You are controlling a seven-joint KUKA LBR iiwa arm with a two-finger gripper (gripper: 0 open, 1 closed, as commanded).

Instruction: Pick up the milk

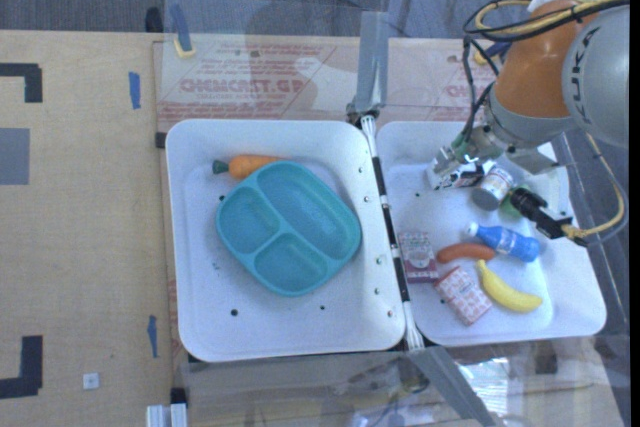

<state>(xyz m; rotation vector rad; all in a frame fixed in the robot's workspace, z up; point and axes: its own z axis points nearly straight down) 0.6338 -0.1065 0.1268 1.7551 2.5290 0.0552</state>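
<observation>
The milk looks like the small white and pink carton [462, 295] lying on its side near the front of the right bin [580, 315], beside a banana [510, 289]. My gripper [450, 172] hangs low over the back left part of that bin, well behind the carton and apart from it. I see nothing that I can name in the gripper.
Also in the right bin are a pale pink packet [415, 252], a red sausage [464, 252], a blue bottle [507, 241] and a grey can [491, 188] close to the gripper. The left bin [190, 245] holds a teal divided plate [288, 227] and a carrot [246, 165].
</observation>
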